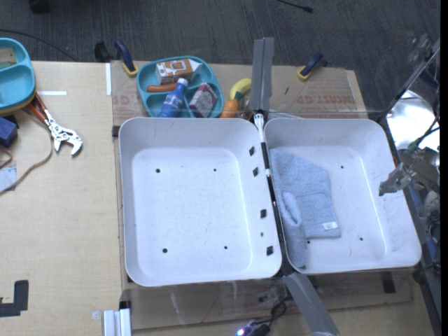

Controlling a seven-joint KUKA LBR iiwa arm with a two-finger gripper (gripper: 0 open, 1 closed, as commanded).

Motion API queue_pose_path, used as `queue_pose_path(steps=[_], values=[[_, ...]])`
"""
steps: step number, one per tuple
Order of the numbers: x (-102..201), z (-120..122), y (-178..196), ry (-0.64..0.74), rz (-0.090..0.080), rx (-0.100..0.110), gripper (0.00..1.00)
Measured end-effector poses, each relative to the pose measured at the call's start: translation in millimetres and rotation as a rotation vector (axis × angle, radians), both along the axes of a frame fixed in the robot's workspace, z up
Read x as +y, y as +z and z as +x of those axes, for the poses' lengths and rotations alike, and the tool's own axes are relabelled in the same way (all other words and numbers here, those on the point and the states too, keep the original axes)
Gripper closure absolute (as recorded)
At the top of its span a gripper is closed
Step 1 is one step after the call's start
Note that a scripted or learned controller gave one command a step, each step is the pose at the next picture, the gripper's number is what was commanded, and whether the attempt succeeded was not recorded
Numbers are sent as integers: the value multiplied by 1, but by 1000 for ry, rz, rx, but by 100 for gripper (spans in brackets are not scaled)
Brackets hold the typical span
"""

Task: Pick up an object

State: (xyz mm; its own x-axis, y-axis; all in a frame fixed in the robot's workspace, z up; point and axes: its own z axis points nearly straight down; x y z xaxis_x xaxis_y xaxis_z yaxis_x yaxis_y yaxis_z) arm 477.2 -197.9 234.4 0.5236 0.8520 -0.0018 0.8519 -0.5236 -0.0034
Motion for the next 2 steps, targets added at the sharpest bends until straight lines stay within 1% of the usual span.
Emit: queue_pose_path(steps=[1, 2], values=[[27, 39, 4, -527, -3, 1, 0], [31, 1, 83, -816, -5, 0, 0]])
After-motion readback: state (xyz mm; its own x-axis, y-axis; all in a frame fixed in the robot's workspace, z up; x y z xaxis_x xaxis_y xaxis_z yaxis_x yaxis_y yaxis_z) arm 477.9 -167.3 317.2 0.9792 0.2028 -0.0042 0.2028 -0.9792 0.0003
